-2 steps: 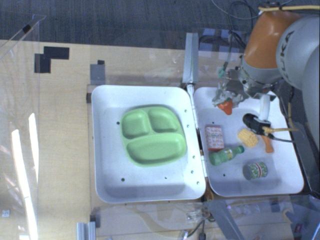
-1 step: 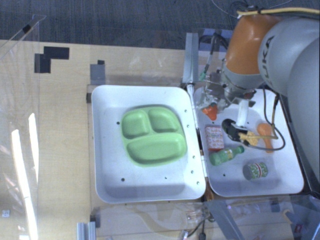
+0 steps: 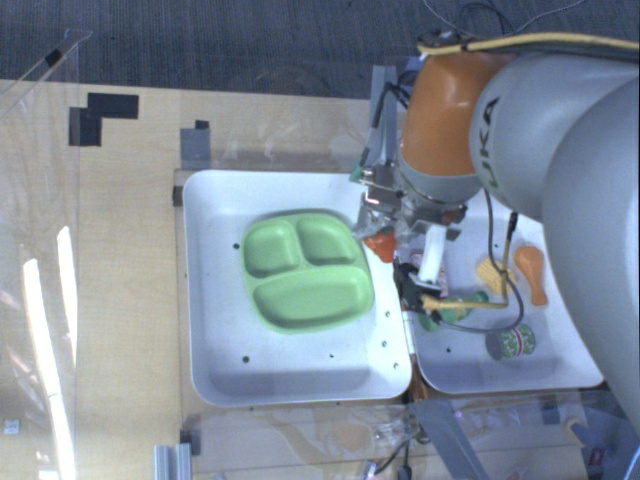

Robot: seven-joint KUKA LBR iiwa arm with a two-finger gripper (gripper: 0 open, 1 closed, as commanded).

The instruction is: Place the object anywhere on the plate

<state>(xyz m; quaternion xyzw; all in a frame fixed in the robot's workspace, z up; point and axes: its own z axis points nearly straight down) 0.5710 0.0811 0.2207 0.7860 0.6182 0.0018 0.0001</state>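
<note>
A green divided plate [image 3: 305, 271] lies in the left white bin [image 3: 230, 368]. My gripper [image 3: 383, 236] hangs over the seam between the two bins, just off the plate's right rim. A small red-orange object [image 3: 379, 247] pokes out from between its fingertips, and the gripper is shut on it. The object sits slightly above the bin floor, beside the plate's upper right compartment. The grey arm with its orange band [image 3: 445, 108] hides much of the right bin.
The right bin [image 3: 560, 368] holds an orange piece [image 3: 531, 270], a yellow piece [image 3: 489, 271], a green and yellow item [image 3: 450, 308] and a round patterned object [image 3: 512, 343]. Cables hang from the wrist over that bin.
</note>
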